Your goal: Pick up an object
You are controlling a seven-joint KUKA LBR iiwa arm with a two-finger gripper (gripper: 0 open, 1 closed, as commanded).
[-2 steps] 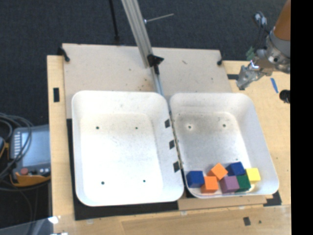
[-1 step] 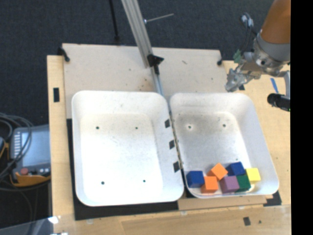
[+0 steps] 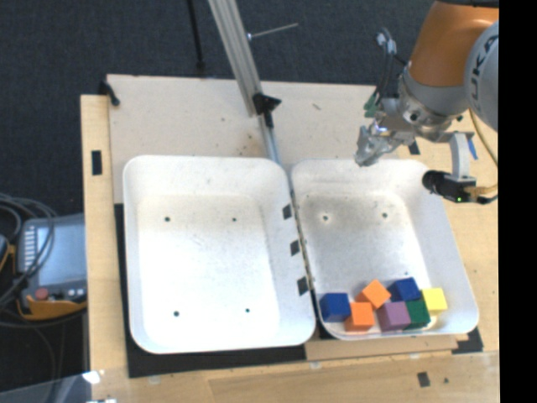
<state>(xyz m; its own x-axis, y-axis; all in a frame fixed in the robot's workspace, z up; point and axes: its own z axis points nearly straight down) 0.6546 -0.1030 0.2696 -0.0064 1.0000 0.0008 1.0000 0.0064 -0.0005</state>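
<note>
Overhead, the hand (image 3: pixel 370 151) hovers (far rim) above the right bin (image 3: pixel 436 225).

The pincer (image 3: pixel 371 148) is dull silver-grey, and the arm (image 3: pixel 449 40) above it is grey with an orange band. Below the pincer lies a white bin (image 3: pixel 436 225) speckled with dark grime; the bin (image 3: pixel 210 250) to its lower left is the same white. Far below the pincer sit small blocks: two blue (image 3: pixel 335 306), two orange (image 3: pixel 376 292), one purple (image 3: pixel 393 316), one green (image 3: pixel 418 313), one yellow (image 3: pixel 435 299).
</note>
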